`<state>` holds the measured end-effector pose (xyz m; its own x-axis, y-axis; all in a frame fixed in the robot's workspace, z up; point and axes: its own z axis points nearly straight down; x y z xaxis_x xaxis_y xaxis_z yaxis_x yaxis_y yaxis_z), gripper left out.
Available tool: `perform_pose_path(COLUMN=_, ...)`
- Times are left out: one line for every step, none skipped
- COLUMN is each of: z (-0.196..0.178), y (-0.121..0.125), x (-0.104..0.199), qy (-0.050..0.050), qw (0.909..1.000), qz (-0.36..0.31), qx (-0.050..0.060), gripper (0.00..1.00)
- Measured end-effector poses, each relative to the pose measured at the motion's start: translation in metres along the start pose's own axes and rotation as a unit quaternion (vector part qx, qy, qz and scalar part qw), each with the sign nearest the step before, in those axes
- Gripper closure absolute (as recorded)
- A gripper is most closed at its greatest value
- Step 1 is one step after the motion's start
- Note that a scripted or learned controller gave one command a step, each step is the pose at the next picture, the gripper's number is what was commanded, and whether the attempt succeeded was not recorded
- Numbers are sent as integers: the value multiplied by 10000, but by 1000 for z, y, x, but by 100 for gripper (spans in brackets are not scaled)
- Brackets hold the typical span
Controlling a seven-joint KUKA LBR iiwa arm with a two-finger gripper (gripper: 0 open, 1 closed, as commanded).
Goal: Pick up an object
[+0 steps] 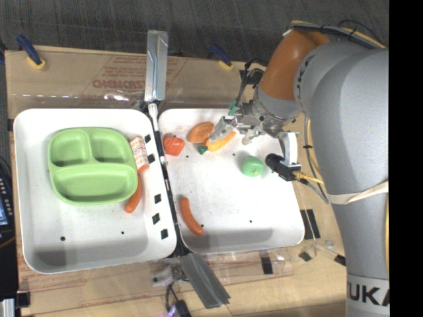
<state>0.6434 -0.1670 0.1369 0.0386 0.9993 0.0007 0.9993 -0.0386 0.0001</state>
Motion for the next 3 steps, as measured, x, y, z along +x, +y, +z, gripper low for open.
perform_pose_path(z=46, y=12, x=14, qy=2, qw=10000, qz=53, qx=29, gripper=0)
perform_pose_path(z=37, y=11, x=14, qy=3, qw=10000, qz=34, qx=62, gripper=100)
perform_pose_path(z=-71, y=-5, x=61, qy=-3, qw=9997, qz=-229, qx=-11, gripper=100)
